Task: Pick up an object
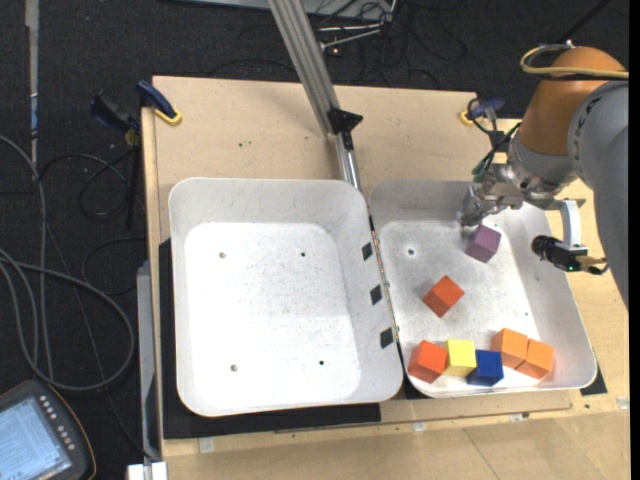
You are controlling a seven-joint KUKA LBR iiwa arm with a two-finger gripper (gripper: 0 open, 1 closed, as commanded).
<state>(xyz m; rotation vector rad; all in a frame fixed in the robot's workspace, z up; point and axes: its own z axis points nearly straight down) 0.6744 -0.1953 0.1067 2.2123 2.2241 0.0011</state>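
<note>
My gripper point(476, 214) hangs over the far part of the right bin point(578, 330), below the grey and orange wrist. A purple block point(484, 241) sits tilted right at the gripper's tip, touching or nearly touching it; whether it is gripped is unclear. A red-orange block point(443, 295) lies alone in the middle of the bin. Along the bin's near wall lie a red block point(429, 360), a yellow block point(461, 353), a blue block point(487, 368) and two orange blocks point(513, 345) point(538, 358).
The left bin point(190, 268) sits beside the right one, their rims meeting in the middle. A slanted metal pole point(305, 53) runs from the top down to the bins' far junction. Blue clamps point(150, 96) point(486, 109) grip the bench's far corners.
</note>
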